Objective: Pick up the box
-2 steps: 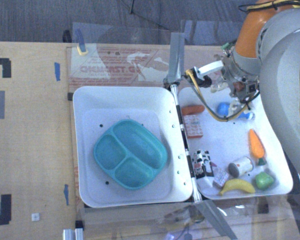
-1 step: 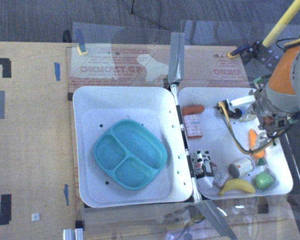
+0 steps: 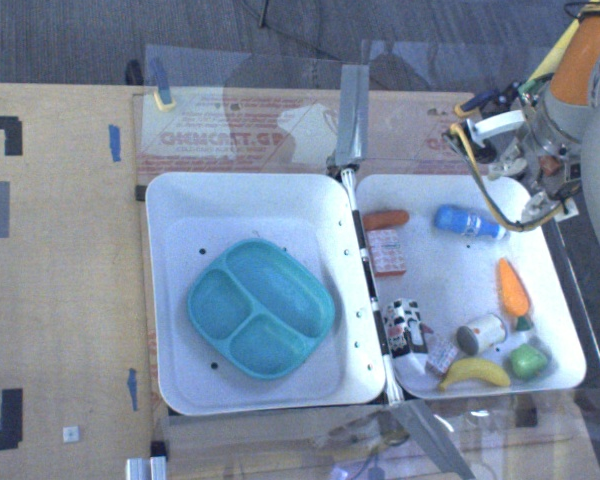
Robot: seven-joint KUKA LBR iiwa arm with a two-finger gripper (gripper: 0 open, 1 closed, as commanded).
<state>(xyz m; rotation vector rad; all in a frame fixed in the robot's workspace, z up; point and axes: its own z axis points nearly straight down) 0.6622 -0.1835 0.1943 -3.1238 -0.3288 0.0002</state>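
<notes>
- Calls for the box [image 3: 386,251], flat on the right bin [image 3: 450,278] floor, close to its left wall and just below a sausage [image 3: 385,218].
- Looks like thin printed card, red and white: rectangular, flat-faced, crisp-edged, probably light.
- Hangs the tool [image 3: 535,183] over that bin's far right corner, well apart from the box; cannot tell whether apart or together.
- Leaves rounder, smoother things elsewhere: bottle [image 3: 467,222], carrot [image 3: 513,288], can [image 3: 480,333], banana [image 3: 475,373], so likely room to come down from above.
- Keeps a glossy teal plate [image 3: 262,308], three-sectioned, in the left bin [image 3: 180,218].
</notes>
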